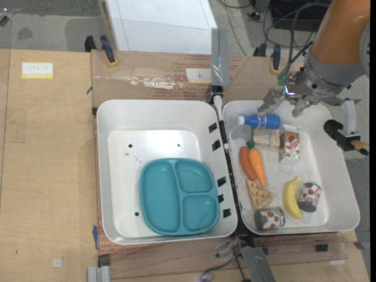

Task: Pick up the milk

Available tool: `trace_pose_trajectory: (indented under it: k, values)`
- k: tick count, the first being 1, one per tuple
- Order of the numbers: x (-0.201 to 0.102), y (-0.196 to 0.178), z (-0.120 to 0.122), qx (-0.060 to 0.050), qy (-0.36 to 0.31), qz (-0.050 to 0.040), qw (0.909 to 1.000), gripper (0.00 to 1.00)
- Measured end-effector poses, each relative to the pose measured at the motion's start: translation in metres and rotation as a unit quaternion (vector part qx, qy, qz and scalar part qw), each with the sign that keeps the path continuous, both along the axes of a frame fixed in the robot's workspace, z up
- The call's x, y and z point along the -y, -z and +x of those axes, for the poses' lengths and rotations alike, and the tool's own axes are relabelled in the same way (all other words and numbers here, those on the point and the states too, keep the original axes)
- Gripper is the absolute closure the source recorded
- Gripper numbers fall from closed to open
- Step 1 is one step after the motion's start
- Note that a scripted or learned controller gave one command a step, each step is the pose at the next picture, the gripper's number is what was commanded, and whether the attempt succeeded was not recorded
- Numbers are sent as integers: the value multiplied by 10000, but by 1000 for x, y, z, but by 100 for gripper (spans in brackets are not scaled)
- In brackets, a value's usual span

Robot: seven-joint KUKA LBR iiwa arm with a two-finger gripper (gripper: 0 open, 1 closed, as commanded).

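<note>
The jaws [288,100] hang over the far edge of the right bin [346,213], their thin metal prongs appearing spread, with nothing between them. Above them sits the grey wrist and the broad, smooth orange band of the arm [343,25].

Just below and to the left of the jaws lies a blue plastic bottle [260,121] with a white cap, on its side. Near it, a little further into the bin, stands what is most likely the milk [290,145]: a small brown-and-white carton, boxy, with printed cardboard faces, beside a squat patterned box [266,137]. The carton is free of the jaws and rests on the bin floor.

The step in hand looks like the approach, with no grasp made yet. The next move calls for shifting the jaws a short way toward the near side of the bin, centring them over the carton, lining them across its narrow flat sides, then descending and closing. The bottle and the patterned box sit close, so one prong could nudge them.

Further out lie an orange carrot [255,163], a wedge-shaped slice of pizza [259,194], a curved yellow banana [292,197] and two small printed cans [269,218]. The left bin [111,128] holds a matte teal divided plate [176,195]. Both glossy white bins rest on a brown cardboard-covered tabletop [47,157].
</note>
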State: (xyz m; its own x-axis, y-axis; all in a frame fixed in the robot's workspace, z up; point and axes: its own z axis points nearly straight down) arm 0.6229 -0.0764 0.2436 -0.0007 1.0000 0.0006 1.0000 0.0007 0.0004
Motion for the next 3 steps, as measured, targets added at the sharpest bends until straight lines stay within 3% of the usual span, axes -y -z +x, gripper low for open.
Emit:
trace_pose_trajectory:
  k: [1,2,3]
  values:
    - [62,50,-35,-6,450,-1,9990,0]
    - [74,151,-25,12,446,-5,9990,0]
    - [77,139,-25,32,482,-9,9988,100]
